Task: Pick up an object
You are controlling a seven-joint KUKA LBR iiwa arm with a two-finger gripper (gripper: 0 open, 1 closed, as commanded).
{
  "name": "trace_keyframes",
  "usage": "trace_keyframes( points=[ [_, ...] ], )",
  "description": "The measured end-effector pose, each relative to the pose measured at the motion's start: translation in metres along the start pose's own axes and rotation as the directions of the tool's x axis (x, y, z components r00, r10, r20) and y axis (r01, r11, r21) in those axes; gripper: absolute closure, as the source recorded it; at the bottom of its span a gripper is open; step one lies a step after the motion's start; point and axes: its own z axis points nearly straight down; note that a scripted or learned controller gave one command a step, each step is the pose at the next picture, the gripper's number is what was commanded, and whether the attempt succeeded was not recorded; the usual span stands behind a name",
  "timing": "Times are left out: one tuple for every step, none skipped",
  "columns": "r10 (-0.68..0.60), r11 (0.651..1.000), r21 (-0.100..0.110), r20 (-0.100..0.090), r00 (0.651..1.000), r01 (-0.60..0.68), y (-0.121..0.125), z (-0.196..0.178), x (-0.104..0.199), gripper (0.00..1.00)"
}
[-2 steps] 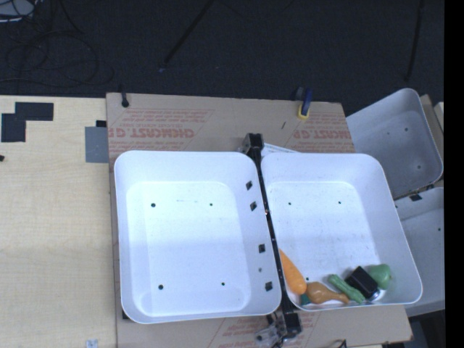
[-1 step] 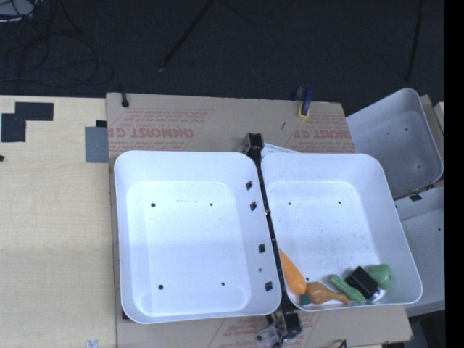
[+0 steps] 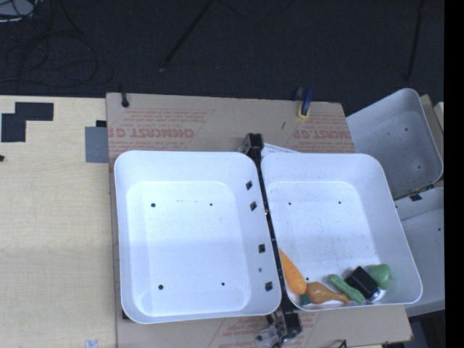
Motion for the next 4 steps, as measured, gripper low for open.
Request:
trace_keyframes(
  points=[
    [-0.003, 1.000, -0.011, 0.004, 1.000, 0.003, -0.001, -0.088, -0.001, 1.00],
    [-0.001, 1.000, 0.001, 0.000, 1.000, 0.001, -0.001, -0.060, 0.000, 1.00],
    [-0.001, 1.000, 0.002, -0.001, 1.000, 0.001, 0.000, -0.023, 0.000, 1.00],
    [-0.003, 1.000, -0.008, 0.003, 1.000, 0.003, -0.001, -0.087, -0.001, 1.00]
  ],
)
